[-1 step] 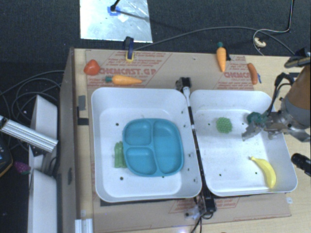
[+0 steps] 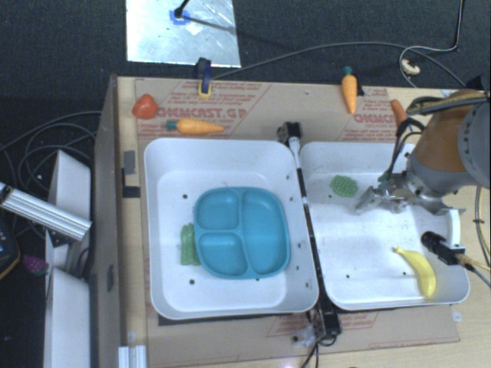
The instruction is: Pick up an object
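Dark carpet surrounds a cardboard-topped bench carrying two white bins, and the right bin is where the work is. Inside it, a small green object lies near the far-left corner, its long axis running roughly left to right. The gripper hangs just right of that object and slightly nearer the camera, its metal fingers pointing left toward it and seemingly a little spread, though the blur makes this hard to be sure of; nothing shows between them. Judging by this, the coming move needs a short shift left and away from the camera before closing. A yellow banana lies well off toward the right bin's near-right corner, behind the wrist. Left of the right bin, the left bin holds a blue divided plate with a green piece beside it.
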{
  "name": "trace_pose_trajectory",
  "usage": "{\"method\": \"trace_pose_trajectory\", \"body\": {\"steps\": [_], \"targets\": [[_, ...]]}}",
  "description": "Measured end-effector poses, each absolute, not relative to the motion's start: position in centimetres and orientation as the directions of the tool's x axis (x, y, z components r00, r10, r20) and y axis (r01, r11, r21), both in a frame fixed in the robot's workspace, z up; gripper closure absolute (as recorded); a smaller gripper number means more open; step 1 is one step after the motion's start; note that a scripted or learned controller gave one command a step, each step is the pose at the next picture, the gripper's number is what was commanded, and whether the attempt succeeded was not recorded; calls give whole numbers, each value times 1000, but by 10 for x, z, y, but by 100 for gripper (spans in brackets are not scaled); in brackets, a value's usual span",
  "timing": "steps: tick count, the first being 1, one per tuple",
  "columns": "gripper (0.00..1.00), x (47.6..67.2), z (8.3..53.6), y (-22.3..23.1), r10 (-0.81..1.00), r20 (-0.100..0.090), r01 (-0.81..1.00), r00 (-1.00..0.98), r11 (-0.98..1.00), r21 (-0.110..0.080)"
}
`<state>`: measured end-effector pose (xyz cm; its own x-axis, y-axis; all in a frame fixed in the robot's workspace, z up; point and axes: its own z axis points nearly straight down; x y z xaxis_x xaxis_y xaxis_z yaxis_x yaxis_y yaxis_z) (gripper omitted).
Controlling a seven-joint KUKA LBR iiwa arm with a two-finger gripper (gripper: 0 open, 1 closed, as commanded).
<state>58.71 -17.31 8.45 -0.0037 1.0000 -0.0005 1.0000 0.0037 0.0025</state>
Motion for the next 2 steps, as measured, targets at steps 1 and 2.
{"method": "trace_pose_trajectory", "body": {"steps": [1,2], "targets": [[0,670,123,-110,1000,0,1000,-5,5,5],[0,649,84,-91,1000,0,1000,-5,5,1]]}}
